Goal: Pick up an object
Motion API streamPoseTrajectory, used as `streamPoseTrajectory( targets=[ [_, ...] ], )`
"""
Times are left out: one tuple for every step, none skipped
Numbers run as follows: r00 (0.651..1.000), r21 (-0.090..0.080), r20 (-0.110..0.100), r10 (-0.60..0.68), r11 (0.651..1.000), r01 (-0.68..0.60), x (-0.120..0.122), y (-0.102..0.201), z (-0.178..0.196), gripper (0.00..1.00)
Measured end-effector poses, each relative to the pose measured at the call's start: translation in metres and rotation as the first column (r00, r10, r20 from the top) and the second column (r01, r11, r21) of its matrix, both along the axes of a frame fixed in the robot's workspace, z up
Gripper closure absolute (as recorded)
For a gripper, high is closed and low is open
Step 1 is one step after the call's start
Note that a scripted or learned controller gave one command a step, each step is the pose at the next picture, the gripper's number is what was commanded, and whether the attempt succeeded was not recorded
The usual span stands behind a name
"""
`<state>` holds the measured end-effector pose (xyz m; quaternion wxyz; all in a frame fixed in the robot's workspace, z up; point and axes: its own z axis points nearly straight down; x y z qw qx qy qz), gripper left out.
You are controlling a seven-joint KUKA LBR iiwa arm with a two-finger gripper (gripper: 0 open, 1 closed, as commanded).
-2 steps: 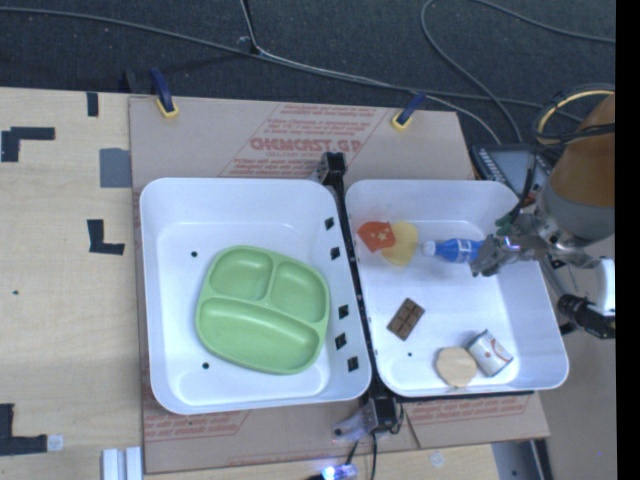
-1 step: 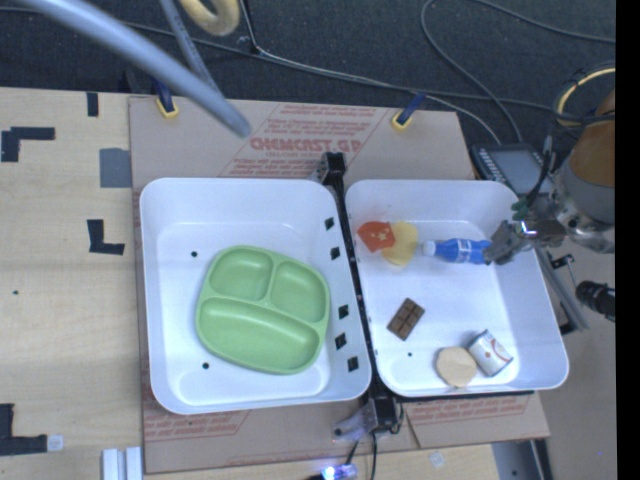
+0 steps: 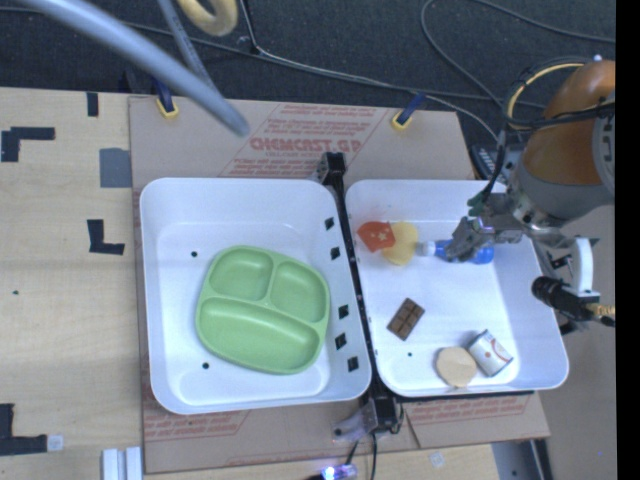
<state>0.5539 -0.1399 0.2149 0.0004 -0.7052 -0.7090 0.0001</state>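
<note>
Tan disc [image 3: 456,366] and can [image 3: 490,352] lie well clear; claw [image 3: 462,247], grip unclear, beside blue piece [image 3: 483,255].

Two shallow white plastic bins lie side by side, smooth with a soft sheen: the left bin [image 3: 160,268] and the right bin [image 3: 530,338]. In the left one a pale green divided plastic plate [image 3: 263,308] looks smooth and semi-matt. Beneath both lies a sheet of brown corrugated cardboard [image 3: 300,138], matt, printed in red. At nine o'clock the pale wooden bench top [image 3: 60,298] shows a dull grain. In the right bin the brown chocolate-like block [image 3: 405,318] looks matt, the round tan disc [image 3: 456,366] dull, the small white can [image 3: 490,351] glossy.
</note>
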Motion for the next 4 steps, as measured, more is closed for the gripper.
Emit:
streamPoseTrajectory(
  targets=[
    [1.000, 0.000, 0.000, 0.000, 1.000, 0.000, 0.006, 0.053, -0.009, 1.00],
    [1.000, 0.001, -0.001, 0.001, 1.000, -0.001, 0.009, 0.105, -0.016, 1.00],
    [1.000, 0.001, 0.000, 0.001, 1.000, -0.001, 0.017, 0.147, -0.008, 1.00],
    [1.000, 0.001, 0.001, 0.001, 1.000, -0.001, 0.026, 0.198, 0.007, 1.00]
  ],
)
